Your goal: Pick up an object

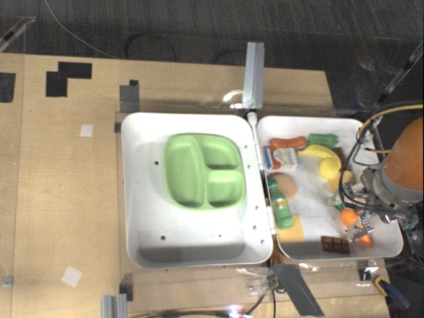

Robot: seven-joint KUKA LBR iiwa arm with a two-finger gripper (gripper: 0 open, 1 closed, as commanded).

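Observation:
The right bin (pixel 311 124) holds the objects. A yellow banana (pixel 323 159) lies near the back, with a red sausage (pixel 289 142) and a green piece (pixel 322 138) behind it. A red-and-white carton (pixel 283 158), a brown egg-shaped thing (pixel 285 187), a green bottle (pixel 281 209) and a yellow block (pixel 291 230) line the left side. A chocolate bar (pixel 335 245) lies at the front. My gripper (pixel 360 227) is low in the bin's front right corner, right over an orange object (pixel 348 218) that it partly hides.
The left bin (pixel 142 244) holds a green divided plate (pixel 203 171). A metal post (pixel 254 75) stands behind the seam between the bins. Black cables (pixel 361 148) loop from the arm (pixel 405 167) over the right bin's right side.

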